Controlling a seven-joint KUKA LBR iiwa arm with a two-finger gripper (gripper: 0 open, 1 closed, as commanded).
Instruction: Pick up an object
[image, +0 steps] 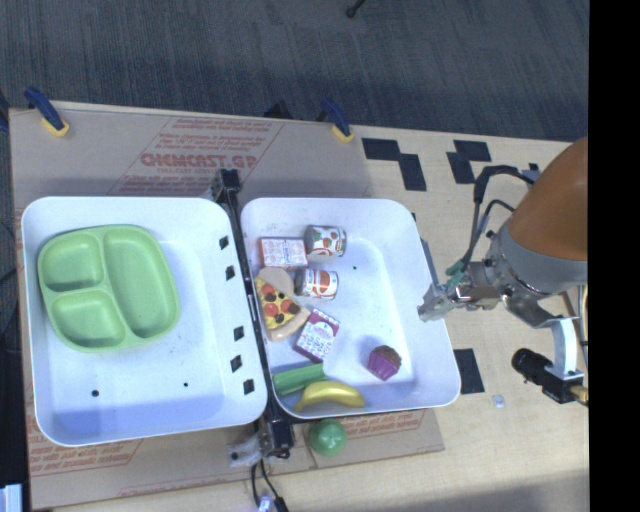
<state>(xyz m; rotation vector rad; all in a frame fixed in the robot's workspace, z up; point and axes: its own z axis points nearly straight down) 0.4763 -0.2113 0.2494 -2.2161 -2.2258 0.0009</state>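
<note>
Green ball (326, 436) sits on the tabletop (520, 440) just outside the right bin (425, 262), prob. spilled. Green divided tray (106, 287), smooth plastic, lies alone in the left bin (60, 400). Pickables in the right bin: banana (331, 396), small cartons, cans, purple lump (384, 361). Pincer (437, 303) hangs over that bin's right rim w/ nothing between its fingers; can't tell gap.

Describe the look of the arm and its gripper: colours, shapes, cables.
The arm enters from the right: a rounded orange band above a grey wrist section. Thin black cables loop from its top down its left side. The gripper is a small metallic grey assembly with a speck of green on it, sitting by the right bin. A black and white fitting hangs below the wrist.
</note>
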